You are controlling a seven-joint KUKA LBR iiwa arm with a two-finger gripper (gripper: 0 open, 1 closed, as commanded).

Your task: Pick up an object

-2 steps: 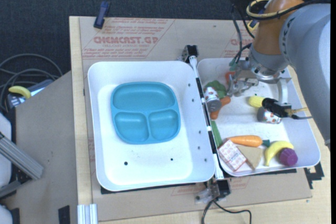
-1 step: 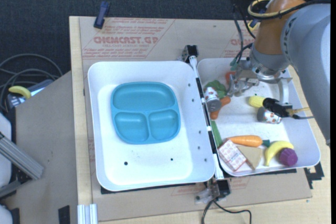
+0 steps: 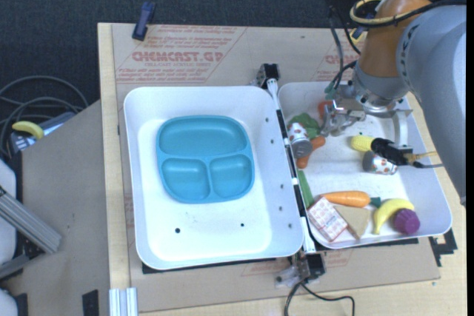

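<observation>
So here's where I'm at: my arm (image 3: 437,55) comes in from the right side and bends down over the back of the right bin (image 3: 337,170). The orange band (image 3: 391,29) sits above the wrist, and the wrist points pretty much straight down. My gripper (image 3: 337,116) is low over the bin's back-left part, close to the divider between the two bins.

Honestly can't tell from this angle whether the gripper is open or closed, since the wrist blocks most of it. I also can't see anything clamped in it.

Closest stuff to it: a small red-orange piece (image 3: 324,109) just beside the gripper on its left, a green bit (image 3: 302,120) a little further left, and a small can (image 3: 298,137) right up against the divider. There's an orange chunk (image 3: 317,143) next to the can too. A yellow piece (image 3: 362,143) lies just to the gripper's right.

The rest of the toys are down at the front of the same bin, well apart from me: a carrot (image 3: 346,197), a banana (image 3: 389,211), a purple ball (image 3: 406,220) touching the banana, a pink checkered box (image 3: 326,220) and a tan wedge (image 3: 357,218) beside it.

The left bin (image 3: 141,159) has a blue divided tray (image 3: 204,158) lying flat in it.
</observation>
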